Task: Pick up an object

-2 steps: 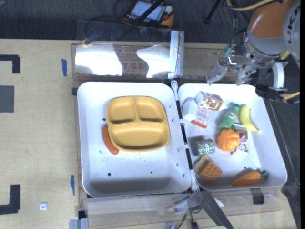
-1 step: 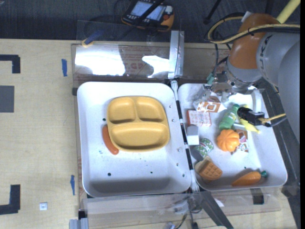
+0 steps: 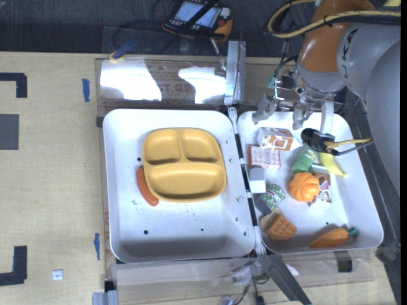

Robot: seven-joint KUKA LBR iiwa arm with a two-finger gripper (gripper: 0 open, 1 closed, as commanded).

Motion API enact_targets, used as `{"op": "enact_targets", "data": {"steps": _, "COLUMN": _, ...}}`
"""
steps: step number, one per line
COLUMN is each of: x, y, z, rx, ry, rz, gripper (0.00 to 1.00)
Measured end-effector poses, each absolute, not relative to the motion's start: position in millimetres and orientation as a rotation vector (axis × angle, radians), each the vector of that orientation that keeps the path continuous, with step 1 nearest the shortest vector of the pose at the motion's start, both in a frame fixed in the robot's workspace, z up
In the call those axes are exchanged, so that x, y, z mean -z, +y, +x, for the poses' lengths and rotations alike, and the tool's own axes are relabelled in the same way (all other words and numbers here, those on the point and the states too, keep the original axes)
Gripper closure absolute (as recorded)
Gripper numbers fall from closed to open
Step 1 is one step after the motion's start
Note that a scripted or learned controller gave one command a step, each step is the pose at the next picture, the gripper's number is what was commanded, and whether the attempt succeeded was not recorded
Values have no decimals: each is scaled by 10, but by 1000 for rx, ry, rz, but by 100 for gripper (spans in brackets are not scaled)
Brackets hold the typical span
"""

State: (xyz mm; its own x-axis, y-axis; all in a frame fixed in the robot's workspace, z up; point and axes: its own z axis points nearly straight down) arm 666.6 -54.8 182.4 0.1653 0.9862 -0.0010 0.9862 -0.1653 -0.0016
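Observation:
My gripper (image 3: 280, 114) hangs over the back of the right bin (image 3: 365, 189), open, with nothing between its two fingers (image 3: 262, 114). Just in front of it lies a small white and orange carton (image 3: 276, 138), and a red and white packet (image 3: 264, 157) sits beside that. Further forward are a green toy (image 3: 304, 160), a yellow banana (image 3: 331, 164), an orange pumpkin (image 3: 304, 186), a waffle (image 3: 278, 226) and a carrot (image 3: 331, 237).
The left bin (image 3: 121, 221) holds a yellow divided plate (image 3: 184, 164) with an orange sausage (image 3: 146, 187) at its left side. A ridge (image 3: 241, 170) separates the two bins. A clear panel (image 3: 159, 75) stands behind the left bin.

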Motion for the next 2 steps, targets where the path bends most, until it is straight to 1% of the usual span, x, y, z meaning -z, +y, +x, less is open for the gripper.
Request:
{"op": "enact_targets", "data": {"steps": 1, "x": -1084, "y": -946, "z": 6711, "rx": 16, "ry": -1995, "rz": -2441, "gripper": 0}}
{"op": "enact_targets", "data": {"steps": 2, "x": -1237, "y": -955, "z": 6743, "rx": 25, "ry": -2001, "rz": -2448, "gripper": 100}}
